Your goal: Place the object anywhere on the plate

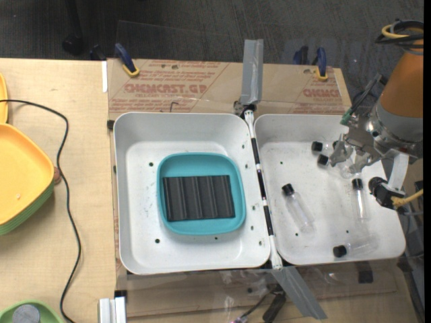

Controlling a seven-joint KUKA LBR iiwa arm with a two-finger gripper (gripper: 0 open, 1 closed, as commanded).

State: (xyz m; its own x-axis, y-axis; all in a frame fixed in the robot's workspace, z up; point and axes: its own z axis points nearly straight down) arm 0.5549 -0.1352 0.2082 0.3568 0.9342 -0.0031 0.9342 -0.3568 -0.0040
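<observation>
A teal plate [201, 194] with a dark ridged centre lies in the left bin [135, 180]. In the right bin [316, 241], a clear vial with a black cap [297, 207] lies near the middle. A second clear vial [360, 198] lies toward the right wall. My gripper [348, 155] hangs low over the upper right part of the right bin, close to a clear vial [322, 151] with black ends lying just to its left. The wrist hides the gripper's tip, and I see nothing held in it.
A loose black cap [339, 251] lies near the right bin's front edge. Yellow and green dishes [20, 180] sit on the wooden table at far left, with a black cable [67, 180] running down past them. Cardboard [175, 83] is clamped behind the bins.
</observation>
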